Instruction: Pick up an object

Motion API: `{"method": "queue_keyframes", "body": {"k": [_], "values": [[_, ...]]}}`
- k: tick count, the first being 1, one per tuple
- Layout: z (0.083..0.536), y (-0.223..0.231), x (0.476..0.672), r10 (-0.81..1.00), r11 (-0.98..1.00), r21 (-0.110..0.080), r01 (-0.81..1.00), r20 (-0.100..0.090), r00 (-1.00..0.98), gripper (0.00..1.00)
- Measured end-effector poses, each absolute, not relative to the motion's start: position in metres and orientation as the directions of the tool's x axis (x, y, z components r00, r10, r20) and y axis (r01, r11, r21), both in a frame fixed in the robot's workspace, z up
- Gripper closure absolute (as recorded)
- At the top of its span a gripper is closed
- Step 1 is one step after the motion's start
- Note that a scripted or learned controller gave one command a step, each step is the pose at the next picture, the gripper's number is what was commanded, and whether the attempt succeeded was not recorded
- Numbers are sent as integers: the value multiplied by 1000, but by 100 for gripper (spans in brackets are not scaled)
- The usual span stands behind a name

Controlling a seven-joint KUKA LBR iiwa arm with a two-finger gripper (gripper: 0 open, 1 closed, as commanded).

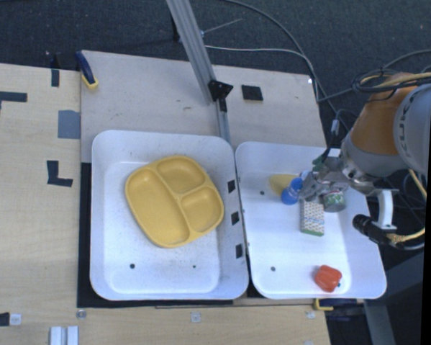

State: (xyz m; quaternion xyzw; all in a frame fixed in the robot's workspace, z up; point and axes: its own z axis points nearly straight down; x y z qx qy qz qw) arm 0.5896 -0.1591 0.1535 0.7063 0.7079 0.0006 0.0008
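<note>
My gripper [322,192] hangs over the upper middle of the right bin [354,283], reaching in from the right. Directly under it lies a small green-and-white patterned box [313,219], its top end hidden by the gripper. To the gripper's left are a blue-capped item [292,192] and a pale yellow object [278,182], both touching or nearly touching it. A red object [327,278] rests near the right bin's front edge. I cannot make out whether anything is gripped.
The left bin [102,270] holds a yellow divided plate [174,200]. A metal pole [197,48] slants down to the gap between the bins. Black cables [385,231] loop beside the right bin's right edge.
</note>
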Motion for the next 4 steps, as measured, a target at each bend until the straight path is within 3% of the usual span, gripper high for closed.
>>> {"method": "queue_keyframes", "body": {"k": [2,3,4], "values": [[252,-142,596,1000,3,4,1000,-1,-3,100],[275,-142,597,1000,2,2,1000,0,-2,100],[254,-86,610,1000,6,-2,1000,1,-6,100]]}}
